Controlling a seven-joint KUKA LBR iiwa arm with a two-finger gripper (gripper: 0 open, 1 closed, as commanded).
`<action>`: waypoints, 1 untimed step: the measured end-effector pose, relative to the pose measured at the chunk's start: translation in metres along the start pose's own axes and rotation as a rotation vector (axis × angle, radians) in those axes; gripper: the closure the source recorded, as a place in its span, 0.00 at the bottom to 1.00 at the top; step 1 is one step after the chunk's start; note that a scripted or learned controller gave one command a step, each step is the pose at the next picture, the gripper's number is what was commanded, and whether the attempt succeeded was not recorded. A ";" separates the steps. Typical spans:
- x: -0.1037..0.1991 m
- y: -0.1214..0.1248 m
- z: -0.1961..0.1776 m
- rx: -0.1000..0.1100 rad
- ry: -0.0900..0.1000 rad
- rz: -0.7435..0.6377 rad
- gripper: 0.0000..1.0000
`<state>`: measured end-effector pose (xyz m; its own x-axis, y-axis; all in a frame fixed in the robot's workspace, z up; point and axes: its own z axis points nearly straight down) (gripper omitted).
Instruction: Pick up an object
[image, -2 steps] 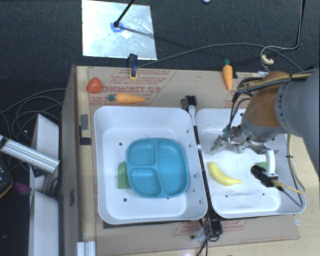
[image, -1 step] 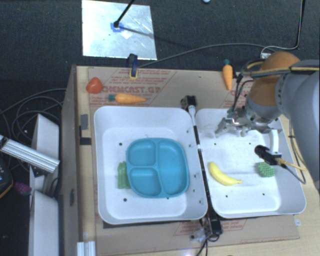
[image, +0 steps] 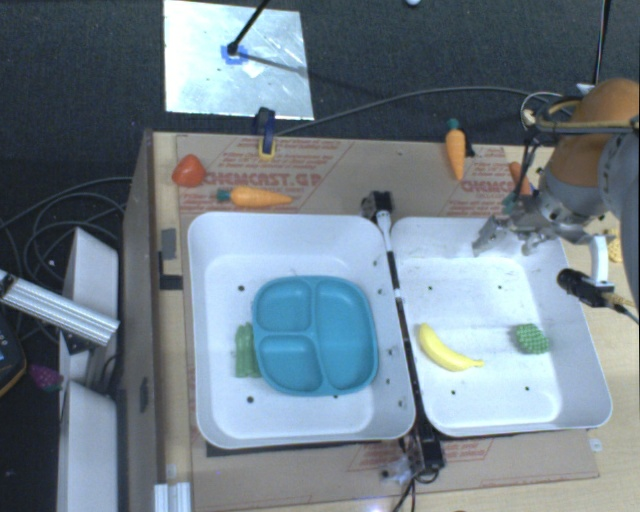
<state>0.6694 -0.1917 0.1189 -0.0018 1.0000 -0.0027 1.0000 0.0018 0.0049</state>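
The gripper (image: 510, 232) is seen over the far edge of the right bin (image: 575, 320), its fingers spread and nothing held between them. A yellow banana (image: 447, 349) and a green object (image: 532, 339) are found well apart from it, nearer the bin's front.

Arm (image: 590, 140) reaching from right, hand (image: 510, 232) lowered
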 end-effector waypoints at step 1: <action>-0.015 -0.003 -0.064 -0.001 0.000 0.000 0.00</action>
<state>0.6660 -0.2068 0.1828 -0.0021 1.0000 -0.0025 1.0000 0.0022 0.0062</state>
